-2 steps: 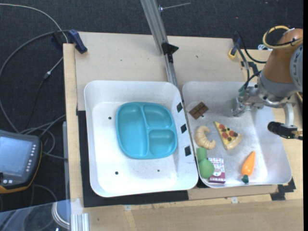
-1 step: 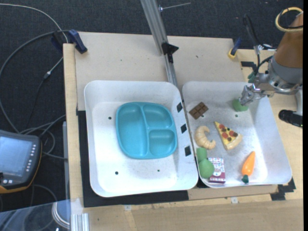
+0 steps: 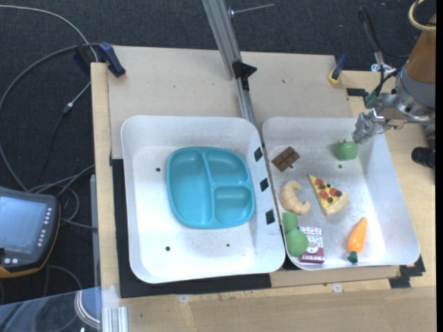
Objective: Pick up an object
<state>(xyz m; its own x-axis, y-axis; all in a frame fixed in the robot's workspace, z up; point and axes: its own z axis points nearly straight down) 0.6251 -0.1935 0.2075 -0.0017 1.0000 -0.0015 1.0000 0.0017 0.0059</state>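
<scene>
The right bin (image 3: 387,185) holds several toy foods: a green apple-like ball (image 3: 346,150), a chocolate bar (image 3: 285,159), a croissant (image 3: 295,196), a pizza slice (image 3: 328,195), a carrot (image 3: 356,236), a green pear-like piece (image 3: 295,238) and a small pink carton (image 3: 312,245). My gripper (image 3: 365,129) hangs at the bin's far right corner, just up and right of the green ball, with nothing seen between its fingers.
The left bin (image 3: 138,185) holds a blue divided plate (image 3: 210,187). A metal pole (image 3: 223,26) slants down to the seam between the bins. Cables and a teach pendant (image 3: 24,230) lie on the floor at the left.
</scene>
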